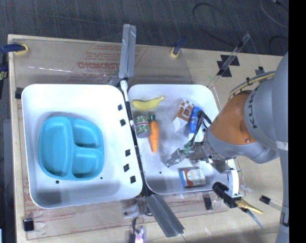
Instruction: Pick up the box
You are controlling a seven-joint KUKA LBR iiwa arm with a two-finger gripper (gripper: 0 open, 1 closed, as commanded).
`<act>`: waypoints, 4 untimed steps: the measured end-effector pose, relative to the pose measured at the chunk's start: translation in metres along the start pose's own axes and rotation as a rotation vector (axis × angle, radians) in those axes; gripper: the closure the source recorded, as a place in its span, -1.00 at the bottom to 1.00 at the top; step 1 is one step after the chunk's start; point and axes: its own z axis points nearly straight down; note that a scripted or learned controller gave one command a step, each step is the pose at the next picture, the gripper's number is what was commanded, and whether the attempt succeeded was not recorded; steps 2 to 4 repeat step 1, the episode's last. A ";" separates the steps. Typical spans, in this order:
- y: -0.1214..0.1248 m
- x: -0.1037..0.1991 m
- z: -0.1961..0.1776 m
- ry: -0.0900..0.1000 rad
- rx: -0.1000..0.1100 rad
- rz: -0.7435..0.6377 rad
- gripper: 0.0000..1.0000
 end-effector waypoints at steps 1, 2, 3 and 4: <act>0.001 0.000 -0.010 0.000 -0.001 -0.005 1.00; 0.001 0.000 -0.010 0.000 -0.001 -0.005 1.00; 0.001 0.000 -0.010 0.000 -0.001 -0.005 1.00; 0.001 0.000 -0.010 0.000 -0.001 -0.005 1.00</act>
